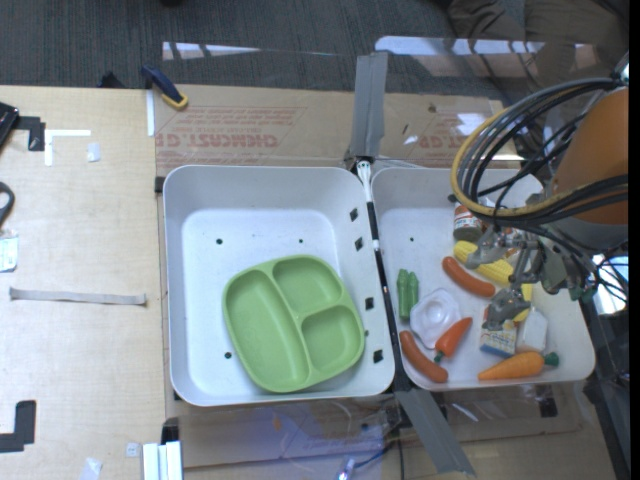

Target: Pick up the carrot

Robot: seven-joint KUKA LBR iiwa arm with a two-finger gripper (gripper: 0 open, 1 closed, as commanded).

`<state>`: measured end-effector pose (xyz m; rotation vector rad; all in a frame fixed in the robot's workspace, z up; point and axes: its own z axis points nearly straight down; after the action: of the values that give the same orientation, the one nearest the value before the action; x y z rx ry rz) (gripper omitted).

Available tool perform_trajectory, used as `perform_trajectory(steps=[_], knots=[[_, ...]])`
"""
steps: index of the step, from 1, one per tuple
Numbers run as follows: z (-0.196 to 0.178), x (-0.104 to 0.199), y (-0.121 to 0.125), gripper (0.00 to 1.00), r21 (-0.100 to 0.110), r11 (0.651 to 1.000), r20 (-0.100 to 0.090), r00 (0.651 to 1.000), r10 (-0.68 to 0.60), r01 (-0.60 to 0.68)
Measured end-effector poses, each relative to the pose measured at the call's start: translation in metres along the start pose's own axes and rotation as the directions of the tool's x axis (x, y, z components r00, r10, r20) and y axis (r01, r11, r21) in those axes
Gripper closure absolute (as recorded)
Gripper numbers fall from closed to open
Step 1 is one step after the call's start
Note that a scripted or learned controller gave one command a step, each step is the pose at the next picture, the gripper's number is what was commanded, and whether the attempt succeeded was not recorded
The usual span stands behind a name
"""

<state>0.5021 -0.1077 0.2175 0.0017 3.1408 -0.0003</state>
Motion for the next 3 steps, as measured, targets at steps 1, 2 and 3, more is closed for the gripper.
perform_trajectory(steps=[1,2,3], knots=[[0.045,0.024,-0.03,0.0,-0.001,0.923,0.0,0.923,-0.385,0.385],[0.073,0.014,-0.092,0.0,0.0,0.854,0.002,0.854,-0.52,0.52],[0.063,0.015,-0.064,0.0,0.001,0.617,0.003,0.617,-0.787,0.787]])
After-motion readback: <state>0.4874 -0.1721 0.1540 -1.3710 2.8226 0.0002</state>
